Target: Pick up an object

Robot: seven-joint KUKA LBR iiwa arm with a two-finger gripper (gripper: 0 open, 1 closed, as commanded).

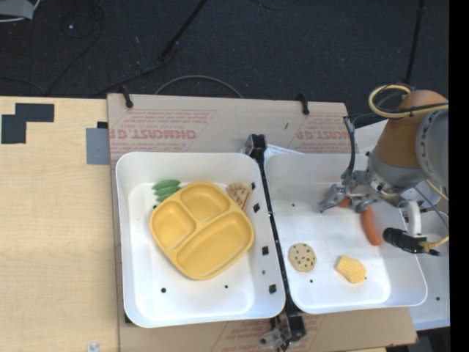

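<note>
Jaws point(350, 196) of mine hang low over the right bin point(410, 293), near its far right side; I cannot tell whether they are open or closed. Just beside them lies an orange carrot point(371, 227); nearer the front lie a cookie point(302, 257) and a yellow corn piece point(352, 270).

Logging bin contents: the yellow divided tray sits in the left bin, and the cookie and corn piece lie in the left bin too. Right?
Not quite. The yellow divided tray is in the left bin, but the camera view shows the cookie and corn piece in the right bin.
</note>
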